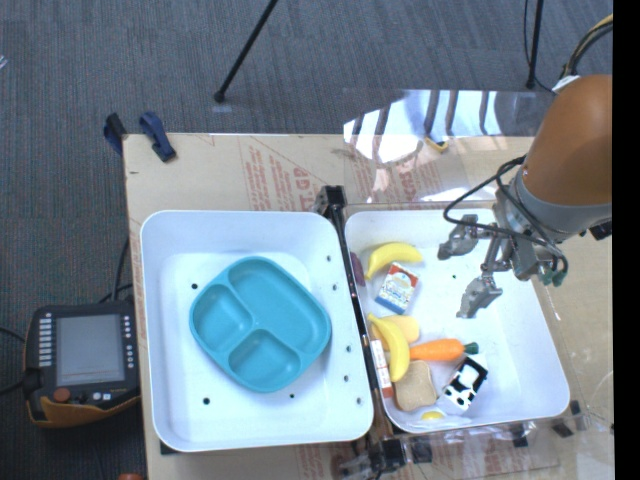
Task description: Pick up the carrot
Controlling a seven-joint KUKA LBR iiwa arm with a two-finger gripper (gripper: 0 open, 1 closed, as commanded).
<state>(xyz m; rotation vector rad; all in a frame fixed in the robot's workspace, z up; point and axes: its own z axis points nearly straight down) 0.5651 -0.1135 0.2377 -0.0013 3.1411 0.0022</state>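
The carrot (437,349) lies at six o'clock in the right bin (553,360), touching a banana (391,344) and near a black-and-white toy (464,382). The gripper (469,274) hovers at twelve o'clock of it over bare bin floor, fingers apart, holding nothing.

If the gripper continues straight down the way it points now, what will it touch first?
Probably the bare white floor of the right bin. The gripper hangs open above it, with the carrot nearer the camera and a little left, apparently off that line. Depth is hard to judge from this slanted view.
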